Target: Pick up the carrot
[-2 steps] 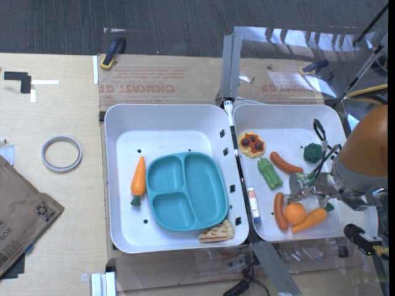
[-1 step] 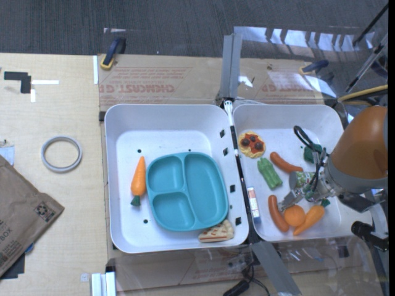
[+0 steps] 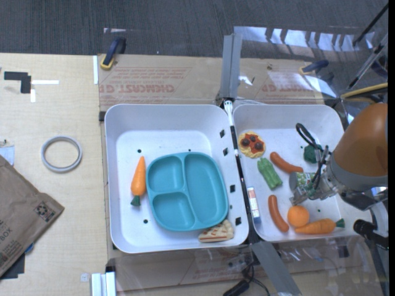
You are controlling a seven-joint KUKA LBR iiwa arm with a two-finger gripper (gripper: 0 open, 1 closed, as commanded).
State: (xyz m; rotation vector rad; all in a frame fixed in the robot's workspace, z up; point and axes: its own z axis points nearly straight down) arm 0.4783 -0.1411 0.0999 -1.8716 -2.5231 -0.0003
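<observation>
1. Hovering low in the right bin [image 3: 333, 113], the gripper [image 3: 307, 190] sits above an orange [image 3: 298, 216]; whether it grips anything cannot be told.
2. One carrot [image 3: 316, 227] lies just beside it, within reach.
3. Another carrot [image 3: 138, 177] rests in the left bin [image 3: 117, 184], beside the tray [image 3: 185, 191].

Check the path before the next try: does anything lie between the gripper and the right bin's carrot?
Nothing visible lies between the gripper and the carrot, but an orange sits against the carrot's pointed end, right by the gripper.
</observation>
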